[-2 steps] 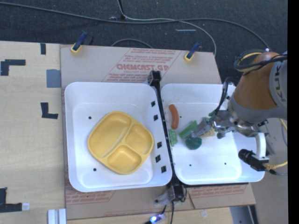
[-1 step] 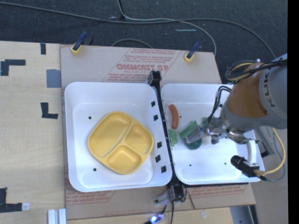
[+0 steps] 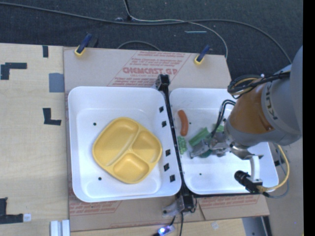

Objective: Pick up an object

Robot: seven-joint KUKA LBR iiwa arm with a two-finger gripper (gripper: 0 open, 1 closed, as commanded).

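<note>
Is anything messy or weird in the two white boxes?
Nothing looks spilled or broken. The yellow divided plate lies tilted in the left bin. In the right bin, a small orange sausage and green pieces are bunched near the divider, right by the gripper.

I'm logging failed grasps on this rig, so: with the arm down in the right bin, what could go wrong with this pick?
1. The hand sits low among several green pieces lying close together; it may catch two or nudge them apart and lift none.
2. The orange sausage-shaped item lies near the divider, just beside the green pieces, and could get knocked against that wall.
3. The arm hides part of the bin, so a slip there would be hard to see.
</note>
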